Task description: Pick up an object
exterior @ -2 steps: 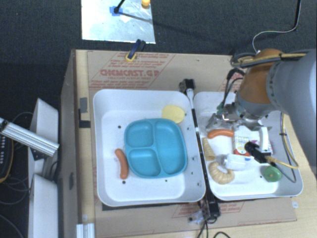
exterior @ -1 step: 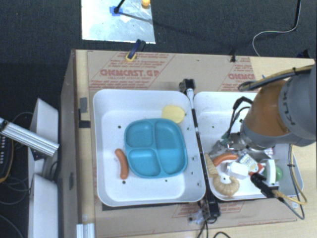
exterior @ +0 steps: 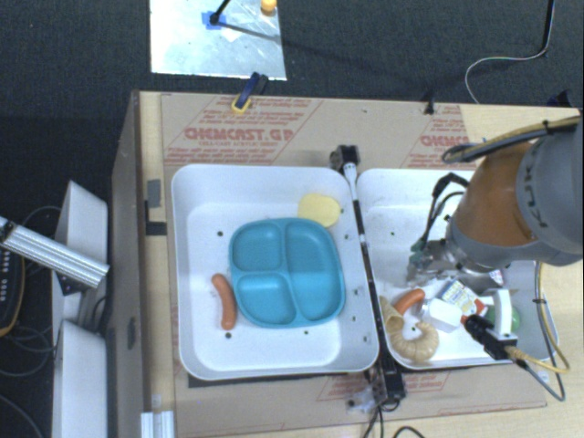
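Note:
My gripper (exterior: 426, 265) hangs low in the right bin (exterior: 392, 199), at the end of the grey arm with the orange band (exterior: 497, 203). Just below it lie a small red-orange sausage (exterior: 410, 299), a tan ring-shaped pastry (exterior: 415, 338), a white block (exterior: 441, 314) and a white packet with print (exterior: 455, 292). A green item (exterior: 507, 318) sits at the bin's right, partly hidden by the arm. The fingers point down among these things and the arm's body hides them.
The left bin (exterior: 196, 245) holds a blue divided tray (exterior: 285, 272), an orange sausage (exterior: 224, 301) to its left and a yellow round piece (exterior: 318, 209) at the back. A black divider bar (exterior: 356, 235) runs between the bins.

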`<state>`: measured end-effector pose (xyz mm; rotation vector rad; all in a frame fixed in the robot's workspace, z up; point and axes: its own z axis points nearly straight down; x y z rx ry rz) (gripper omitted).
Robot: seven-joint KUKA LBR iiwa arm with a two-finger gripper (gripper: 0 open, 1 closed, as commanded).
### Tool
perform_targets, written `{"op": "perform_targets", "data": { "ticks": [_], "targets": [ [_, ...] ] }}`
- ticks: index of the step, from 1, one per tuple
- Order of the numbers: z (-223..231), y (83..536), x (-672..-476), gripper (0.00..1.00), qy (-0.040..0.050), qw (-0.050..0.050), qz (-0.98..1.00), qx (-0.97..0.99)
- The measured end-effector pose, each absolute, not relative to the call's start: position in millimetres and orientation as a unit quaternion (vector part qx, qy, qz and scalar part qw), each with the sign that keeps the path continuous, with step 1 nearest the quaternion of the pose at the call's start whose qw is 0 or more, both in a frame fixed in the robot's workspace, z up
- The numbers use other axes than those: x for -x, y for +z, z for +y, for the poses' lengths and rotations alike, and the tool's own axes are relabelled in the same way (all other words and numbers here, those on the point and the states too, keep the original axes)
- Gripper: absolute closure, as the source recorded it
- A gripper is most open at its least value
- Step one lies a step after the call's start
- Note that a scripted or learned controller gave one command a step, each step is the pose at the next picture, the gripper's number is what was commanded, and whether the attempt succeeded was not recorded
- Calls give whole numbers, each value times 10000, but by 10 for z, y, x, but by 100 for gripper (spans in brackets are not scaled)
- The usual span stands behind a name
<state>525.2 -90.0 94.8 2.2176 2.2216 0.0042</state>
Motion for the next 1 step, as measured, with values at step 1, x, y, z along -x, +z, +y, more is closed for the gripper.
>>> {"op": "perform_targets", "data": {
  "ticks": [1],
  "targets": [
    [-900,948,-5251,0,12,11,7078,-7064]
  ]
}}
